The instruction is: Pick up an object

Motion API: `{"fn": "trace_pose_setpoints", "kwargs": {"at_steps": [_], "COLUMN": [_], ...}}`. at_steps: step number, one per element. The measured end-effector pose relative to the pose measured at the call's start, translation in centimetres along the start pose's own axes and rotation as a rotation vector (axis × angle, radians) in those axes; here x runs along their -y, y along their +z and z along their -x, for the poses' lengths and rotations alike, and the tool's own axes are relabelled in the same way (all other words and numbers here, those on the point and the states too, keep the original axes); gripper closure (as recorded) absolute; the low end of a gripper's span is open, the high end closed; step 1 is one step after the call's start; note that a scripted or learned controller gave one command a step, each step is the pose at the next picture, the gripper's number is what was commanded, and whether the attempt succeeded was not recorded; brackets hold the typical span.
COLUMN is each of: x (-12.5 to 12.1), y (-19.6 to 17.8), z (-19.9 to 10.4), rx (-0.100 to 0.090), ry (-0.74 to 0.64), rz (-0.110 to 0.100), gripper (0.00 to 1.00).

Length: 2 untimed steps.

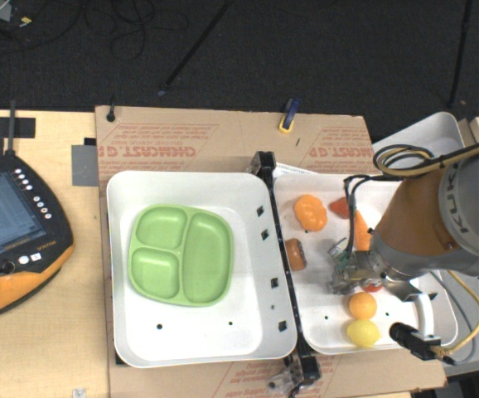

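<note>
The right bin (322, 338) holds several small toy foods. An orange pepper-like piece (310, 211) lies near its far left, a brown piece (296, 254) sits by the left wall, an orange ball (362, 306) and a yellow lemon-like piece (362, 332) lie near the front. A red piece (340, 209) and an orange carrot-like piece (360, 230) lie partly behind the arm. My gripper (345, 274) is low in the right bin, just above and left of the orange ball. The wrist hides its fingertips.
The left bin (140, 330) holds a green divided plate (181, 254). A teach pendant (12, 230) lies on the bench at the far left. A black divider (277, 264) separates the bins. Cables loop around the arm at the right.
</note>
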<state>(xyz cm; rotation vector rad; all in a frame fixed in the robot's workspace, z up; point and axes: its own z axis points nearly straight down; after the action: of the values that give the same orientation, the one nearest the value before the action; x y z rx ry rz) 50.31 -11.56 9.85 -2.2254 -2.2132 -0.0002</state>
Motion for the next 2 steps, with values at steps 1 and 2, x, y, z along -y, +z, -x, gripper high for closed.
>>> {"fn": "trace_pose_setpoints", "kwargs": {"at_steps": [1, 2], "x": [0.7, 0.0], "y": [-5.3, -9.9], "z": [-0.7, -1.0], "rx": [0.001, 0.002], "ry": [-0.006, -0.006], "rz": [0.002, 0.004], "gripper": [1.00, 1.00]}}
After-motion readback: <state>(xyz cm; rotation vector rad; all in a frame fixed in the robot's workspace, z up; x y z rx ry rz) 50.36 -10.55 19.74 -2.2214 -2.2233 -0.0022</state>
